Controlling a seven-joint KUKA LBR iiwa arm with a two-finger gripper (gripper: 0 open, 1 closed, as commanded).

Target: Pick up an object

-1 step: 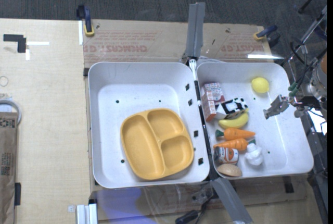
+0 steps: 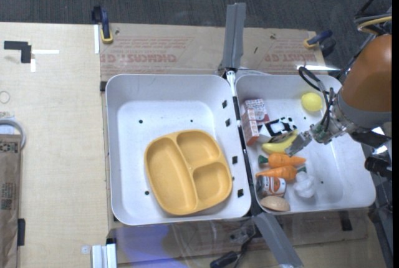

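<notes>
The right bin [image 2: 349,189] holds several small items: a red and white carton [image 2: 252,118], a black and white piece [image 2: 278,128], a yellow banana [image 2: 277,144], an orange carrot [image 2: 282,165], a small can [image 2: 272,186], a white crumpled piece [image 2: 304,186], a tan rounded item [image 2: 275,203] and a yellow ball [image 2: 311,101]. My gripper [image 2: 299,143] reaches in from the right and hangs low over the banana's right end, just above the carrot. Nothing shows between its fingers.
The left bin [image 2: 124,136] holds a yellow divided plate [image 2: 187,171]. A grey divider post [image 2: 233,36] stands between the bins at the back. The arm's orange band [image 2: 373,76] hangs over the right bin's right side. Clamps sit on the cardboard at the back.
</notes>
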